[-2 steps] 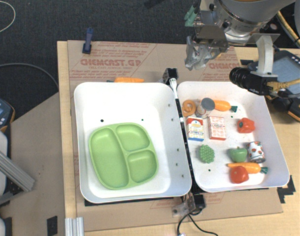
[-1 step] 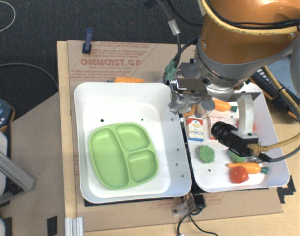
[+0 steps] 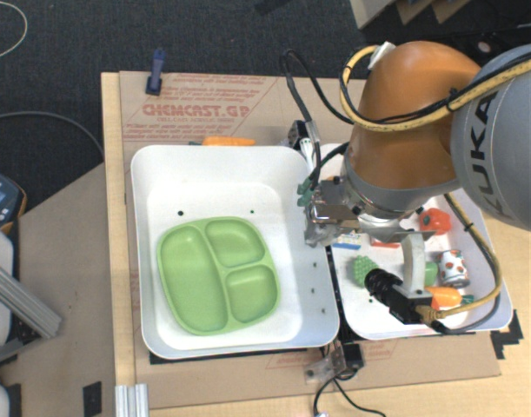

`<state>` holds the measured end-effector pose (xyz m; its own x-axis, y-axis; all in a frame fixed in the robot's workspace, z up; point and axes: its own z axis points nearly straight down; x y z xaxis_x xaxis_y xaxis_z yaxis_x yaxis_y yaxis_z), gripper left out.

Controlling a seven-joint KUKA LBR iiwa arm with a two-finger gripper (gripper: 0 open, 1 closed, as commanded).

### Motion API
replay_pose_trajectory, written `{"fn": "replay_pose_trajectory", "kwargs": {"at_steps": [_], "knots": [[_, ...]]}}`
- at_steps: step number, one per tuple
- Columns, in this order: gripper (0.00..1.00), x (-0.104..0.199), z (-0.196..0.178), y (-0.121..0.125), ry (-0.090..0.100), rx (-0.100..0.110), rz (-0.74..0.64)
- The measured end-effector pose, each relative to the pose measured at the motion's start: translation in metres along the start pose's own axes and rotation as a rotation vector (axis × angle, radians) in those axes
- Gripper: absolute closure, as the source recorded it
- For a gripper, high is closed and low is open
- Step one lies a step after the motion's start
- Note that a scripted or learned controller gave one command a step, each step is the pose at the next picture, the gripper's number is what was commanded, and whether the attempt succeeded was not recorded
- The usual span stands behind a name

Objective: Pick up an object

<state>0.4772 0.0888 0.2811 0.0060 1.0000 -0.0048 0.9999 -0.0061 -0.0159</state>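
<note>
The arm's orange band and grey wrist hang low over the right bin (image 3: pixel 487 315) and cover most of it. My gripper (image 3: pixel 335 230) shows as a metal block at that bin's left wall, close to the divide between the bins. A green bumpy object (image 3: pixel 361 270) lies just below and right of it, apart from it. Further right lie a red-orange piece (image 3: pixel 435 221), a white, red and black piece (image 3: pixel 455 269) and an orange piece (image 3: pixel 447 298). Nothing shows between the gripper and these.
The left bin (image 3: pixel 161 172) holds a green three-part plate (image 3: pixel 217 272) at its front. An orange strip (image 3: pixel 228 142) lies behind that bin on the cardboard sheet (image 3: pixel 195 107). A blue clip (image 3: pixel 155 72) sits at the sheet's far edge.
</note>
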Motion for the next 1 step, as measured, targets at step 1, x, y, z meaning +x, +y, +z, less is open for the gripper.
{"fn": "replay_pose_trajectory", "kwargs": {"at_steps": [1], "knots": [[1.00,0.0098,-0.1646,0.0009,0.010,-0.036,-0.008]]}}
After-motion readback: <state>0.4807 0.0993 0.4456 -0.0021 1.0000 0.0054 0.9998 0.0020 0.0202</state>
